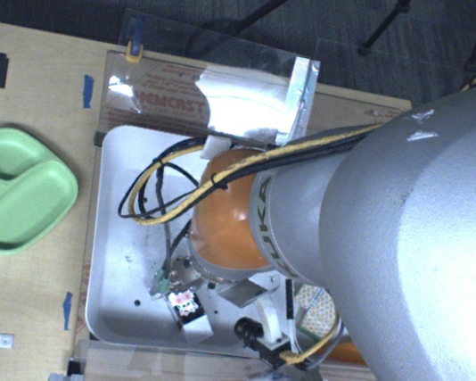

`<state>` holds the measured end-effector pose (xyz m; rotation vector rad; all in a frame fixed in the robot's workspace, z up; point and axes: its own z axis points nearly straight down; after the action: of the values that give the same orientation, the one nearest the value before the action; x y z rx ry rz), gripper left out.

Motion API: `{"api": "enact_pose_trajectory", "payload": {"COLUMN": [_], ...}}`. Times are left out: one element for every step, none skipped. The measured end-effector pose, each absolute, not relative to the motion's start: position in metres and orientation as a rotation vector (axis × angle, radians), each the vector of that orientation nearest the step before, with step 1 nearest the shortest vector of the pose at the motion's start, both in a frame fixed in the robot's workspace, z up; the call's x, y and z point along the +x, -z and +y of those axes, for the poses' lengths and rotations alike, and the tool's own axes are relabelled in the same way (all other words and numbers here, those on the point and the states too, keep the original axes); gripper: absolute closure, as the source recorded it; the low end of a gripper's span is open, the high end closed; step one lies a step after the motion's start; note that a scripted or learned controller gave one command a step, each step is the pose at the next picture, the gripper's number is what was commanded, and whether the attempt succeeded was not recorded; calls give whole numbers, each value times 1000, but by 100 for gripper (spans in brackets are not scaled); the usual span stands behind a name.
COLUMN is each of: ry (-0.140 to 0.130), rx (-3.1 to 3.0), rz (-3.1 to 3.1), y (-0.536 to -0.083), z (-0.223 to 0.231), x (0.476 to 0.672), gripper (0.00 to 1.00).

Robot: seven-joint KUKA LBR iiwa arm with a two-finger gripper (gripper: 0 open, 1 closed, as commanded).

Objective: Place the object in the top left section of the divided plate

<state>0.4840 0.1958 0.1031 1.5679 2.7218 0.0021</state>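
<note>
Camera view: green three-section divided plate (pixel 10 189) lies at the bench's left edge; gripper (pixel 181 298) state unreadable over the white bin (pixel 117 210).

One camera looks down slantwise on the white bin (pixel 113 236), arm (pixel 396 221) close beneath.

The grey arm (pixel 391 247) reaches over the white bin (pixel 113 209), its gripper (pixel 179 297) low near the bin's front edge, while the green divided plate (pixel 10 189) lies at the bench's left edge.
</note>
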Motion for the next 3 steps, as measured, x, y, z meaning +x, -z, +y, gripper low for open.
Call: {"api": "enact_pose_trajectory", "payload": {"ry": [-27,-35,-40], "rx": [1955,2318,2410], "rz": [2446,2121,2020], "y": [-98,-97,-97], "z": [212,219,220], "x": [486,484,484], "gripper": [100,100,100]}}
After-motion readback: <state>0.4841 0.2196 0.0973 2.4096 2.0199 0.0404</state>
